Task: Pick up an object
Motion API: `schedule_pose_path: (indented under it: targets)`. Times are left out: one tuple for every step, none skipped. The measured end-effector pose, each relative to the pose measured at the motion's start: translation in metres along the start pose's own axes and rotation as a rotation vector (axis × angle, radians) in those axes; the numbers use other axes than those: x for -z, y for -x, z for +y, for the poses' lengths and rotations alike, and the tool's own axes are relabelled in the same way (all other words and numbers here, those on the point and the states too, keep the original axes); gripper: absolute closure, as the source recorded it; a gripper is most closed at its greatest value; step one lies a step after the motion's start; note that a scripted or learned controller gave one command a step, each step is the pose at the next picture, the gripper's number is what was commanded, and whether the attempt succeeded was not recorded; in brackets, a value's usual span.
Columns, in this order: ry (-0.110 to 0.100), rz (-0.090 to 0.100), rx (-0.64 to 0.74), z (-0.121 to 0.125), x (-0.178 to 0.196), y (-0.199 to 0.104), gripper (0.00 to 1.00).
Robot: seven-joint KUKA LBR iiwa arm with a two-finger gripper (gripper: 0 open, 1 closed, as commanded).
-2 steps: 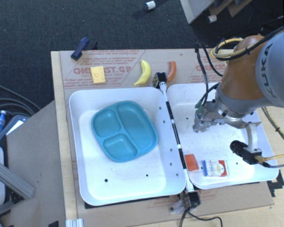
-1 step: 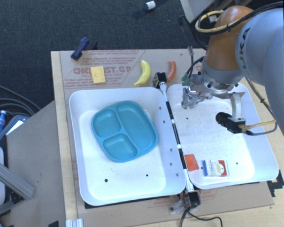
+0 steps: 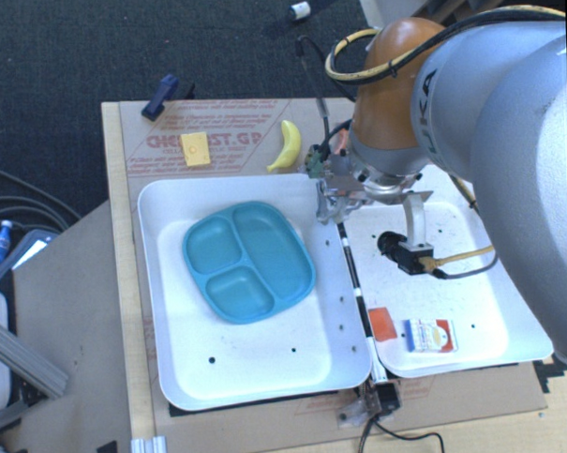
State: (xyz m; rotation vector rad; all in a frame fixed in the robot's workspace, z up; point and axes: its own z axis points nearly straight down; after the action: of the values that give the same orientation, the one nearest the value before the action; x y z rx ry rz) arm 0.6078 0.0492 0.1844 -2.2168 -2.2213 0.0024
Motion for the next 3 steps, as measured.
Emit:
schedule_pose_path:
  targets:
    - [-0.001,-0.001,-0.001,-0.093,-0.038,-0.06,1.0]
    - [0.0,-0.001,-0.004,-0.119,-0.097,-0.043,1.0]
    - [0.004,-0.002,-0.003,-0.089,0.0,0.048,1.0]
